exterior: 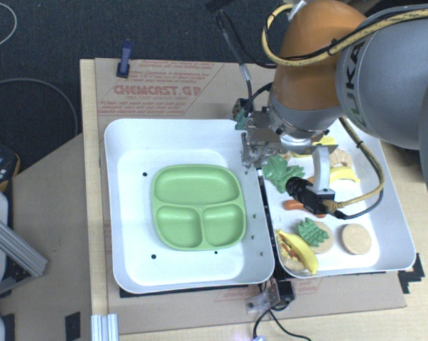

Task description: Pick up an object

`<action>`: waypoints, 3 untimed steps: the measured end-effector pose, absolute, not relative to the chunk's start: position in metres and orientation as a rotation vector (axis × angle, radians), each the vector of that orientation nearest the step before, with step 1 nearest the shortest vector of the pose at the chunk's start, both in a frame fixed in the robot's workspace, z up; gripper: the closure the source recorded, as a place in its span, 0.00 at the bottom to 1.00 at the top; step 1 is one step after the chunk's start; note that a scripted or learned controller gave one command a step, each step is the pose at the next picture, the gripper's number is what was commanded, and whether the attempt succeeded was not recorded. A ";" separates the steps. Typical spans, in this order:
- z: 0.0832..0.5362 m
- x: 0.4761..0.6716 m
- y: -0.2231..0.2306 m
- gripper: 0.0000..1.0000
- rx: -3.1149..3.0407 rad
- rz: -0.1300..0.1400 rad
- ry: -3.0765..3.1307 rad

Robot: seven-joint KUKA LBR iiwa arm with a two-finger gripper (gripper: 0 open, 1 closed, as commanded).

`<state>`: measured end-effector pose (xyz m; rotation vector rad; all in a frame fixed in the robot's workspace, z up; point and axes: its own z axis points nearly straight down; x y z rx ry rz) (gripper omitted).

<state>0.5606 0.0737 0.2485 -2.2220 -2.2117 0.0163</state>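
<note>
Green divided plate (198,206) lies in the left bin (121,190). My gripper (284,163) hangs over the right bin (391,247), above a green toy (279,169); whether it grips anything, I cannot tell.

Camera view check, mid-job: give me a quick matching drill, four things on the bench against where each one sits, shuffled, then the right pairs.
Things:
1. green divided plate
2. round cookie
3. banana
4. blue clip

Places:
A. near left corner of the right bin
B. on the cardboard beyond the bins
C. middle of the left bin
D. near side of the right bin, right of the banana

Pairs: 1-C, 2-D, 3-A, 4-B
</note>
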 end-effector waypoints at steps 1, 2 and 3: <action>0.267 0.561 0.076 1.00 -2.223 -0.001 -2.220; 0.241 0.497 0.088 1.00 -2.217 0.009 -2.216; 0.473 0.580 0.123 1.00 -2.226 -0.029 -2.235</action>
